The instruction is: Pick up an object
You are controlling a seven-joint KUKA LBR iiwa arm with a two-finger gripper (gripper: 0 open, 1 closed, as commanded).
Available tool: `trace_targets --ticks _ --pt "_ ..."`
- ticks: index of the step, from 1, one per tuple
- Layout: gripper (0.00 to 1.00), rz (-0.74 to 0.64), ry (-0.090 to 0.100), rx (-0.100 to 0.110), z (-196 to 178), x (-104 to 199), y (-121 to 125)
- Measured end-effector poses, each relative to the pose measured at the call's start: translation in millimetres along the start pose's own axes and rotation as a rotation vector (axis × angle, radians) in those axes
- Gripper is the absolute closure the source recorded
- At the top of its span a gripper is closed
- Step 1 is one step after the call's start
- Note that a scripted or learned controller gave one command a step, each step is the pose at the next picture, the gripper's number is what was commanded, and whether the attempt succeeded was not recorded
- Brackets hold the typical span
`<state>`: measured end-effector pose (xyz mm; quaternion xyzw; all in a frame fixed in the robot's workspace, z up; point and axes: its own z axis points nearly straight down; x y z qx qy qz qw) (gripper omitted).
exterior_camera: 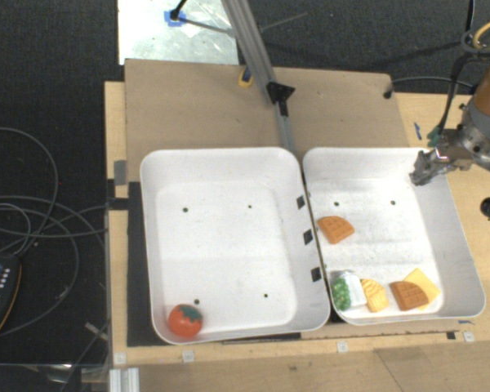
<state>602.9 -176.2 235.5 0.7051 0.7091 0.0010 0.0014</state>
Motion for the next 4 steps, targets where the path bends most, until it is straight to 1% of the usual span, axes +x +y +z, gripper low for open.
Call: trace_targets --ticks 1,3,4 --pt "1.0 -0.004 0.003 0.003 10.2 53.6 -2.7" --pt "1.0 -0.006 0.003 0.002 -5.1 171.5 -24.4" --pt "1.0 -0.005 0.003 0.004 7.8 225.5 -28.6"
